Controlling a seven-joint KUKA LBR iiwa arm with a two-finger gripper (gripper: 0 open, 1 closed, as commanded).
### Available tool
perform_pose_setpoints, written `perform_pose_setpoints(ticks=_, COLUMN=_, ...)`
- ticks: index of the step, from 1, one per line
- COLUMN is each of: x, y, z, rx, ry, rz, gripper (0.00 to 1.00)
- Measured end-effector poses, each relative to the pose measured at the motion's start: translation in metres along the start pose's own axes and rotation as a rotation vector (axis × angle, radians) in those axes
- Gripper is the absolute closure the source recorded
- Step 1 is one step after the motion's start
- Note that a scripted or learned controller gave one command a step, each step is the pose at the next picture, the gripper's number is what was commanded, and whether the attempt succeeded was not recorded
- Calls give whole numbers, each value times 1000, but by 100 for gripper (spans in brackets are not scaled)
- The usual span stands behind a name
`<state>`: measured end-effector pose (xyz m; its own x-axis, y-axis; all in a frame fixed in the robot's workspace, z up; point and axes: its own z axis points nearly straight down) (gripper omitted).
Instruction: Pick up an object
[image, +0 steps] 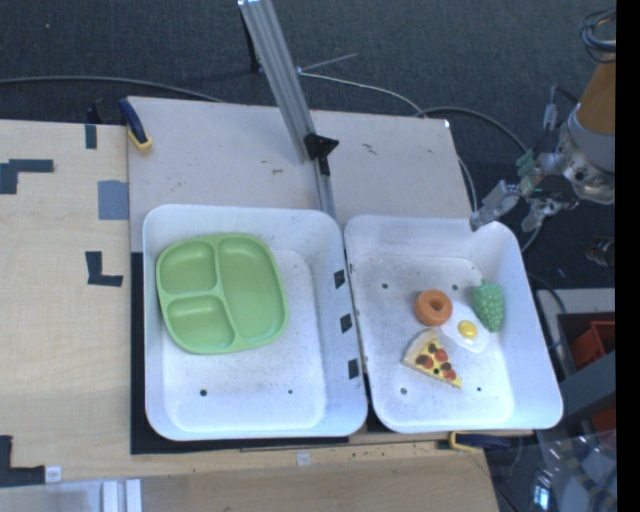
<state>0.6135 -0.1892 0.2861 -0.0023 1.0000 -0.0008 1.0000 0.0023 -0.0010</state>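
Camera view places the gripper (508, 200) at the upper right of the frame, just above the top right corner of the right bin (400, 405), outside its rim; nothing sits between its fingers, but how wide they stand cannot be told. Four toys cluster in that bin's right half: an orange donut (434, 307), a green bunch of grapes (489, 304) near the right wall, a fried egg (468, 332) and a pizza slice (434, 358). Its left half lies open. The left bin (240, 410) holds a green divided plate (220, 292).
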Motion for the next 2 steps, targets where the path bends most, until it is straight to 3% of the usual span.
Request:
perform_pose_setpoints(ticks=1, x=0, y=0, z=0, rx=0, ry=0, rz=0, gripper=0)
perform_pose_setpoints(ticks=2, x=-4, y=-1, z=45, rx=5, ry=0, rz=1, gripper=0)
